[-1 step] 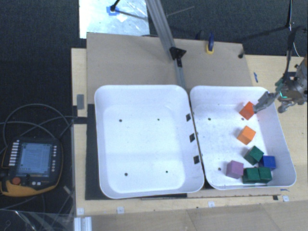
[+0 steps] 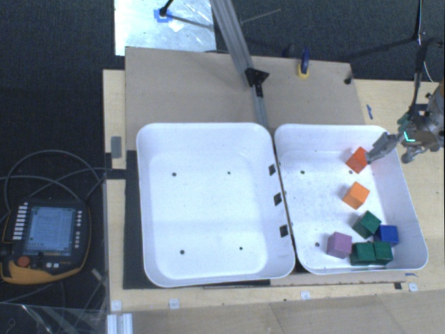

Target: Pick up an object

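Observation:
The right bin (image 2: 313, 186) holds several small blocks. A red-orange block (image 2: 357, 160) lies near its far right corner, with an orange block (image 2: 356, 195) below it. Closer to the front sit a dark green block (image 2: 366, 223), a blue block (image 2: 387, 234), a purple block (image 2: 339, 244) and a green block (image 2: 363, 253). My gripper (image 2: 393, 150) hangs over the bin's right rim, just right of the red-orange block. Its fingers are spread open with nothing between them.
The left bin (image 2: 208, 128) stands beside the right one, with black clips along the shared wall. A grey pole (image 2: 235, 33) slants in from the top. A teach pendant (image 2: 45, 235) with cables lies on the floor at the left.

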